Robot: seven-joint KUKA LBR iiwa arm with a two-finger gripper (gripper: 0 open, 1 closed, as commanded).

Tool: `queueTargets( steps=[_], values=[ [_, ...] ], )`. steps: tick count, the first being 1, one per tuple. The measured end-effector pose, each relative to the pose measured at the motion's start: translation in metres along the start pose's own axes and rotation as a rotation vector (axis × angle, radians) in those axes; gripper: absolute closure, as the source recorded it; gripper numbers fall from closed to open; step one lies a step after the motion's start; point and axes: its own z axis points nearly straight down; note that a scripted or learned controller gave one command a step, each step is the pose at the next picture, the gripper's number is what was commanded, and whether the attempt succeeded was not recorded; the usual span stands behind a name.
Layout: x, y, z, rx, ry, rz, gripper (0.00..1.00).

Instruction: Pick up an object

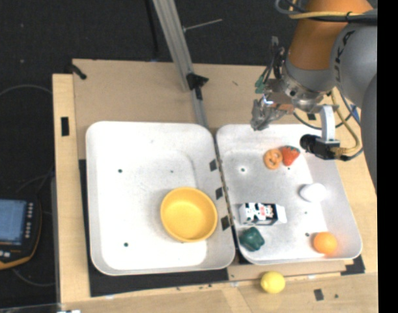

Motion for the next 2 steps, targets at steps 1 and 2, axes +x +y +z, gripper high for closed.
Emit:
queueTargets(
  steps=[1,2],
  values=[
    [0.046,0.001,0.011,0.004,-0.001,0.001,1.00],
    [0.102,0.009,0.022,0.001,-0.001,0.001,1.00]
  ],
)
